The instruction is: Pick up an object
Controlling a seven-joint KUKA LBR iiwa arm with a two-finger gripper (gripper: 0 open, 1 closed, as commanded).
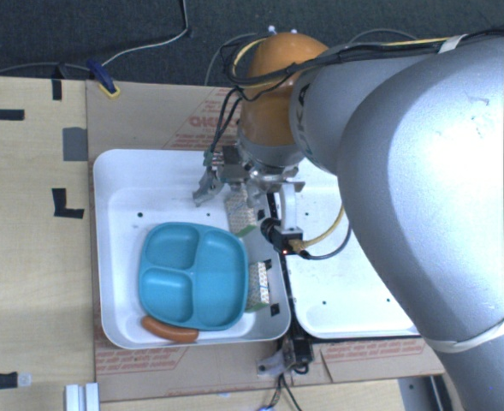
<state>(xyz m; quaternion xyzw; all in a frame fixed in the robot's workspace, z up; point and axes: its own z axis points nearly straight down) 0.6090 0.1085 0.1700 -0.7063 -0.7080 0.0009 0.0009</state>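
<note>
Tool (234, 197): hangs over the upper middle of the left bin, just above the plate's far edge; whether it is wide, narrow or holding anything cannot be told.
Arm (406, 169): grey, with an orange band (273, 88), reaching in from the right and covering much of the right bin.
Left bin (115, 229): white, holding the plate, the sausage and the packet.
Plate (192, 274): blue, with three compartments, lying flat in the lower middle of the left bin.
Sausage (170, 330): orange-brown, at the plate's near edge, touching it.
Packet (258, 285): small, patterned, just right of the plate by the bin wall.
Right bin (354, 298): white, beside the left one.
Bench (29, 255): light wood with black tape marks.
</note>
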